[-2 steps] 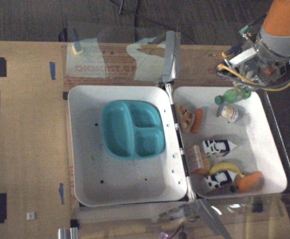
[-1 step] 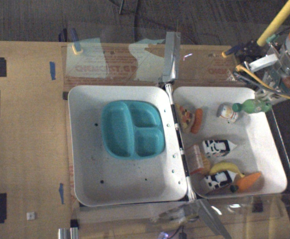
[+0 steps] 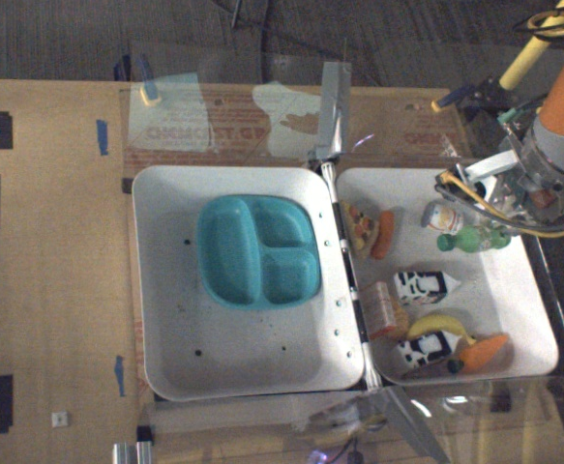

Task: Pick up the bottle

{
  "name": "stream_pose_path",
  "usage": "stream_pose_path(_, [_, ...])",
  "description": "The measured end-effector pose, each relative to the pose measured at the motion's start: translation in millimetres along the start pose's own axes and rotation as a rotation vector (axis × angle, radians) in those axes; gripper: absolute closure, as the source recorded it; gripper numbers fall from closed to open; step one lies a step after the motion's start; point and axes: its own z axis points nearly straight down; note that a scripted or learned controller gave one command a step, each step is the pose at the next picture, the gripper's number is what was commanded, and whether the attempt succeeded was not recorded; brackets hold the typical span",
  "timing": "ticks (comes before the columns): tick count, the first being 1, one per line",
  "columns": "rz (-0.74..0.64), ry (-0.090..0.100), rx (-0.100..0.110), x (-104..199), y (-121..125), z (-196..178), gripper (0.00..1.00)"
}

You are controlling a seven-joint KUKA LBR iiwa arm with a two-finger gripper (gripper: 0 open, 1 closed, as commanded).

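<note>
Bottle of green translucent plastic (image 3: 473, 240) lies on its side in the right white bin (image 3: 538, 303), near the far right corner, beside a small white jar (image 3: 443, 217). No label writing is legible. Claw (image 3: 519, 199) hovers just above; its opening cannot be told.

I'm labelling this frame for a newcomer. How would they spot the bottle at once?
Look in the right bin, at its far right corner beneath the gripper. The bottle lies on its side there; it alone is translucent green, next to a small white cup.
</note>
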Motion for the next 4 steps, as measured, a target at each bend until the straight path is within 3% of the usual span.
stream_pose_path(1, [0.0, 0.0, 0.001, 0.4, 0.1, -9.7, 1.0])
stream_pose_path(2, [0.138, -0.001, 0.002, 2.3, -60.5, 19.8, 1.0])
stream_pose_path(3, [0.104, 0.002, -0.002, 36.7, 10.9, -37.5, 1.0])
stream_pose_path(4, [0.141, 0.002, -0.003, -25.3, 64.9, -82.9, 1.0])
